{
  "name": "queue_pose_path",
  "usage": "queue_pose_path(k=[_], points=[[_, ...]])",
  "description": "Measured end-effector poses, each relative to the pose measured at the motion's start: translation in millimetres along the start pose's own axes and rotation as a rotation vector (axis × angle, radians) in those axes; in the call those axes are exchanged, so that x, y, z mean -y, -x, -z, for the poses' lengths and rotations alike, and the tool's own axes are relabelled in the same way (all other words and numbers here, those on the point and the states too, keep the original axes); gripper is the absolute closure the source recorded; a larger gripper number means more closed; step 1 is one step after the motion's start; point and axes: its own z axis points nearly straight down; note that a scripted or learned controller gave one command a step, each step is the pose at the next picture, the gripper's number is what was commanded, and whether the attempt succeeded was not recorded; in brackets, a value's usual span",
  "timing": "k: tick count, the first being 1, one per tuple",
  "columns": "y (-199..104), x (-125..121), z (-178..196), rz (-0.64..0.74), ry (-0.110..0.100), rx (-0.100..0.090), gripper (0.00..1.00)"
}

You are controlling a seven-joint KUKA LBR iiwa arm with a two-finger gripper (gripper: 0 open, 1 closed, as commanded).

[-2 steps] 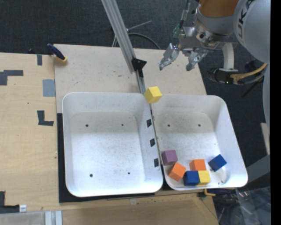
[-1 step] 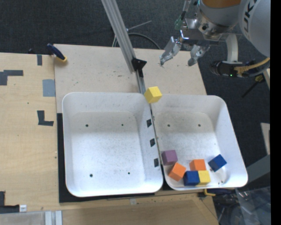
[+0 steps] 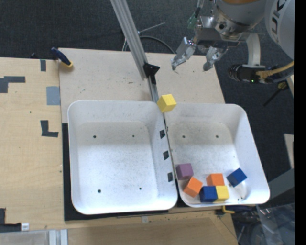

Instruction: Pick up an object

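Gripper [image 3: 193, 58] is held wide and bare above the bench [image 3: 105, 76], beyond both bins. 1 yellow cube [image 3: 167, 102] is perched on the shared rim; 6 cubes [image 3: 210, 184] are clustered in the right bin [image 3: 248, 129].

One camera is fixed above the bench [image 3: 110, 72] and looks down at a slant, from the near side toward the far side. It stands far enough back to take in both bins whole: the left bin [image 3: 76, 143] and the right bin [image 3: 248, 143] lie side by side across the lower middle. Bench top shows to the left and beyond them, dark floor farther off. The arm [image 3: 248, 14] enters at the far right.
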Motion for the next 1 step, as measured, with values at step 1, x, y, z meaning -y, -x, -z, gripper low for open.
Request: queue_pose_path(k=[1], points=[[16.8,31.1,24.7,-0.002,-0.001,0.001,0.00]])
